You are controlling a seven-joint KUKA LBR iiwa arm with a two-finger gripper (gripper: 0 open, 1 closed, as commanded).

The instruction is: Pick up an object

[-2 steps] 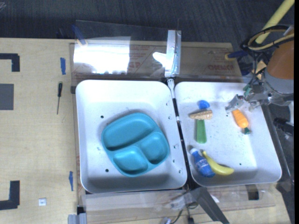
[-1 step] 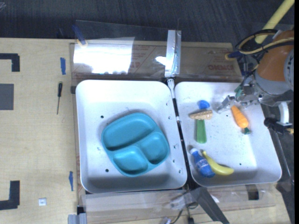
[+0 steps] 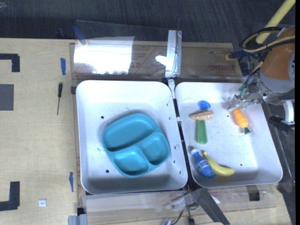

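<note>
Looking down from the fixed camera, two white bins sit side by side. The left bin point(image 3: 89, 102) holds a blue divided plate point(image 3: 136, 143). The right bin point(image 3: 267, 158) holds a toy carrot point(image 3: 241, 119), a tan brush point(image 3: 201, 116) lying across a green stick point(image 3: 201, 133), a small blue piece point(image 3: 204, 105), a blue bottle point(image 3: 202, 163) and a banana point(image 3: 219, 168) touching it. The arm point(image 3: 277, 67) enters from the right; its gripper point(image 3: 242, 99) hangs at the bin's upper right, just above the carrot. Whether it is spread or closed cannot be judged, and nothing is seen held.
</note>
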